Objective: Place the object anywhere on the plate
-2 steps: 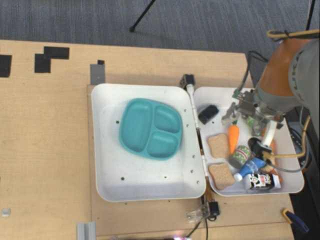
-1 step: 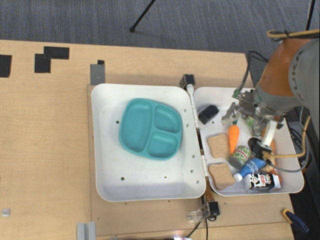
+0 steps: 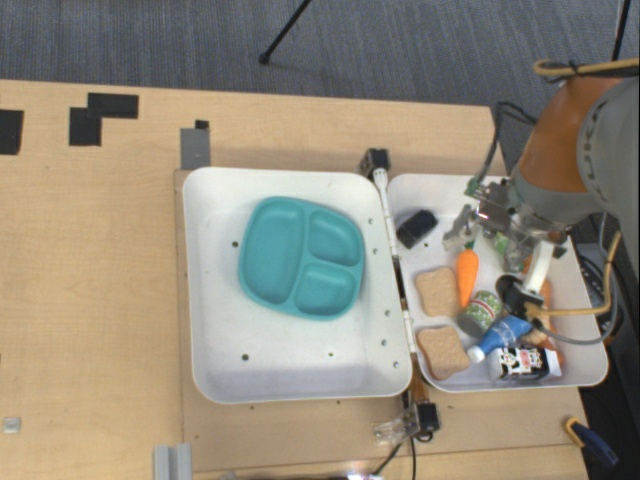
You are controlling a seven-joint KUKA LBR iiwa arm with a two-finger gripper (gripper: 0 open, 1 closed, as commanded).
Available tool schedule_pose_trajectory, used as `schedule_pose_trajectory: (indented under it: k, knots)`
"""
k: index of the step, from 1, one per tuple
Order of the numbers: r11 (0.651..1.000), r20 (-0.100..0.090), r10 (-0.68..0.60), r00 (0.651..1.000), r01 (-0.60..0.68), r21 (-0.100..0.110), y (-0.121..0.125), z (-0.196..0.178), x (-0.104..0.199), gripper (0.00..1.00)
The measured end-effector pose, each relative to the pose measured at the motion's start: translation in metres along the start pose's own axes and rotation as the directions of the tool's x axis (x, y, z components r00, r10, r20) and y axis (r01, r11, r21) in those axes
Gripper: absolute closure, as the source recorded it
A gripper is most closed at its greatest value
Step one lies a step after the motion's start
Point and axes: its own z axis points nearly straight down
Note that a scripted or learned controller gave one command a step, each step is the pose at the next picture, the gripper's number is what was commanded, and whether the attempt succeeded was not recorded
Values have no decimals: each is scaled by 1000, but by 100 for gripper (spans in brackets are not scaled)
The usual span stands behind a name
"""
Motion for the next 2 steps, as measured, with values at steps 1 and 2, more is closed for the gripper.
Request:
schedule_pose_trajectory:
  k: [1,2]
  knots:
    - [1000,0,0,1000,0,0,0,0,0,0]
    - [1000,0,0,1000,0,0,0,0,0,0]
